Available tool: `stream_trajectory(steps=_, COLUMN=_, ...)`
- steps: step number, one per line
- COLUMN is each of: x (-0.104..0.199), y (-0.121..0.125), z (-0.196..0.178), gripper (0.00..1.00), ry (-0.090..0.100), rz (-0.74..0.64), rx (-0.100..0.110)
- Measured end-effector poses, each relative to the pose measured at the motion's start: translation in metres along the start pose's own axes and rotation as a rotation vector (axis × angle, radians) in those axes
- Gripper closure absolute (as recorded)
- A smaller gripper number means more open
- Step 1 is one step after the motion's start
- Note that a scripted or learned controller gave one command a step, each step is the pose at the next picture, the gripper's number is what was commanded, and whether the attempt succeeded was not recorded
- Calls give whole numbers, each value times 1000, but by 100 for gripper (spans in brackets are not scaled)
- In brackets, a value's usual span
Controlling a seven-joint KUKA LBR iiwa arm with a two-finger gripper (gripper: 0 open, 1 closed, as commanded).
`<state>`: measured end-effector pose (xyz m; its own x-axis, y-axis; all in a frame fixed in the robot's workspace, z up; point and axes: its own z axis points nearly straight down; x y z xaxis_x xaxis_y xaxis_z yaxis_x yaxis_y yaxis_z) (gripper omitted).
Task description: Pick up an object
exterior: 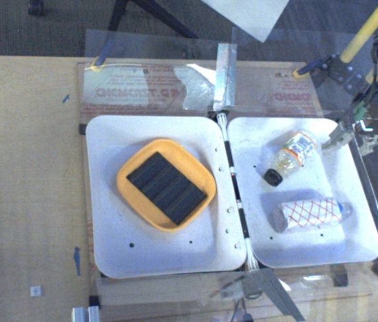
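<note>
Just beside the hand point(342, 137), whose grip I cannot tell, lies the bottle point(291, 156), untouched.

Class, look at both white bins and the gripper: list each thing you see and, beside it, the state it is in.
Yellow tray: flat in the left bin, dark ridged pad on it.
Small bottle: on its side in the right bin, black cap on.
Netted bottle: on its side, apart from the small bottle.
Gripper: at the right bin's far right corner, touching no object.
</note>
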<state>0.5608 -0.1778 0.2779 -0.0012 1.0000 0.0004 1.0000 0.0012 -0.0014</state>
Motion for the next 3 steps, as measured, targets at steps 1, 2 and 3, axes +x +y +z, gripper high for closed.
stream_trajectory(steps=1, x=47, y=-9, z=116, gripper=0, ry=0, rz=-206, rx=-1)
stream_trajectory(steps=2, x=75, y=50, z=159, gripper=0, ry=-2, rz=-274, rx=-4)
stream_trajectory(steps=3, x=65, y=86, z=198, gripper=0, ry=22, rz=-226, rx=93)
